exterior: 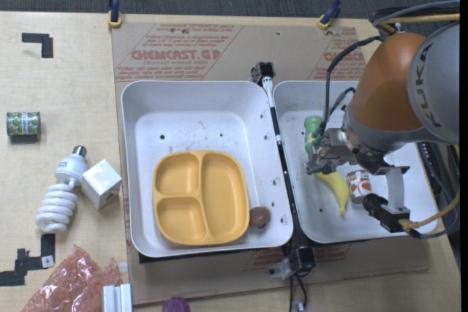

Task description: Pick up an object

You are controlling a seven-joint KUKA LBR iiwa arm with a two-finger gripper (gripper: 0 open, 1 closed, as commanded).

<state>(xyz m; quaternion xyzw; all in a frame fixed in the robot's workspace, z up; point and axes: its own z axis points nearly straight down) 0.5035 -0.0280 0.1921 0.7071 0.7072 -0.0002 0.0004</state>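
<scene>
The pincer (319, 161) sits low in the right bin (292, 113), under the orange-banded wrist, and whether it is released or clenched I cannot tell, since the wrist body hides most of it. Just beside it, on the side toward the bench's near edge, lies a banana (337, 190), slanting away from the pincer. A green object (313, 126) lies just on its far side, partly hidden, and a small red-and-white can (358, 185) sits beyond the banana, toward the arm's side.

The banana looks the likeliest target. To take it well, the pincer should be centred over the fruit's middle, turned so it closes across the narrow width and not along the curve, then lowered until it reaches the bin floor. The can is close, so the approach should stay clear of it. Well off to the other side, the left bin (139, 157) holds a yellow divided plate (201, 197) and a small brown ball (259, 216).
</scene>
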